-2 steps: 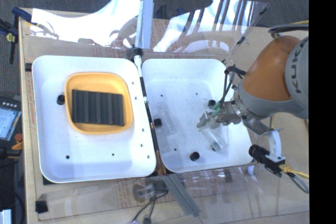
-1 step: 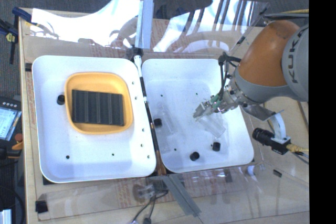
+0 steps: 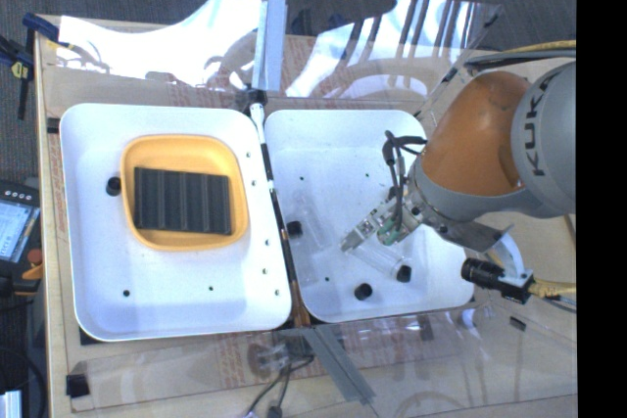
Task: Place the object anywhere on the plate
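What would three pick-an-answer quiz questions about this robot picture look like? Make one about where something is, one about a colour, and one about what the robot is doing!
1. Where is the plate?
A. In the left bin
B. In the right bin
C. On the floor

2. What colour is the plate's rim?
A. Blue
B. Yellow
C. Green

3. Where is the gripper right now?
A. Over the plate
B. Outside both bins
C. Low inside the right bin

Answers:
1. A: the plate lies in the left bin, with a dark ribbed block on its middle.
2. B: its rim is yellow around that dark block.
3. C: the gripper reaches down over the floor of the right bin, near some small dark bits, far from the plate.
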